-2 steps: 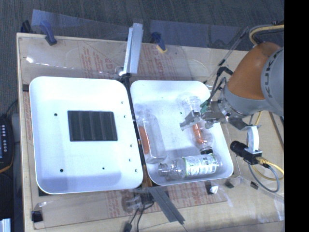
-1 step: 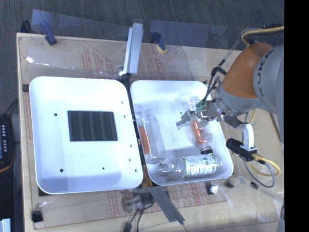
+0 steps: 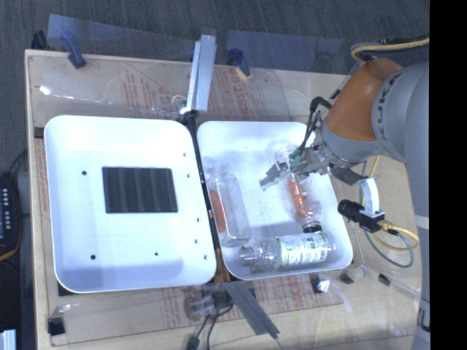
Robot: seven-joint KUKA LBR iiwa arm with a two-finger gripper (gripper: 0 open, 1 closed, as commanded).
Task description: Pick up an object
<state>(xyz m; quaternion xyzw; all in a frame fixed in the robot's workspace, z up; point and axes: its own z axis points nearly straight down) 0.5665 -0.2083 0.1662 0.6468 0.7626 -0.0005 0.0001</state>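
1. The bench [image 3: 109, 79] carries 2 shallow white bins side by side. The left bin [image 3: 73, 159] holds a dark ribbed rectangle [image 3: 139, 189] on its floor. The right bin [image 3: 248, 141] holds all the loose things.

2. The arm [image 3: 379, 111], grey with an orange band, reaches in from the right and ends over the upper right part of the right bin.

3. A clear bottle with a printed label [image 3: 292, 251] lies along the near wall of the right bin. Its long axis runs left to right and its dark cap points right.

4. A clear packet with an orange strip [image 3: 226, 206] lies by the bin's left wall, its long axis running from far to near.

5. A small clear bottle with orange contents [image 3: 300, 197] lies just below the gripper [image 3: 283, 168]. Its long axis runs from far to near, tilted slightly right, and its top end is next to the fingertips. It looks like the nearest target, so the coming move likely turns on dropping toward the near side and closing across its narrow width.

6. I cannot tell how the jaws stand, as glare and clear plastic blur them. Nothing is visibly held.
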